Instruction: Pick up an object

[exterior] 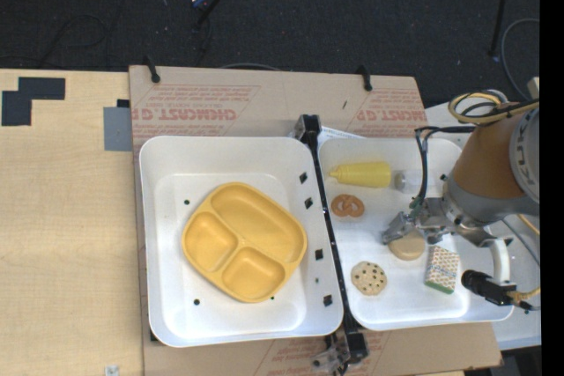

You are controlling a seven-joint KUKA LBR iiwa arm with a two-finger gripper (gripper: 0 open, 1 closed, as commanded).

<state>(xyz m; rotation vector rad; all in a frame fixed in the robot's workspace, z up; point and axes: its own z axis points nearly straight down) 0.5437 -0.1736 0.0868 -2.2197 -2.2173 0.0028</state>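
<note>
We see the grey two-finger gripper (pixel 407 231) low in the right white bin (pixel 388 314), just above a round tan biscuit (pixel 407 248); whether it grips we cannot tell. A yellow divided plastic plate (pixel 244 240) fills the left white bin (pixel 167 277)

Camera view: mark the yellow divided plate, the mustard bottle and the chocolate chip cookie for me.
yellow divided plate (pixel 244 240), camera view, ridge between its compartments.
mustard bottle (pixel 361 175), camera view, middle of its yellow body.
chocolate chip cookie (pixel 368 278), camera view, centre of its top face.
</note>
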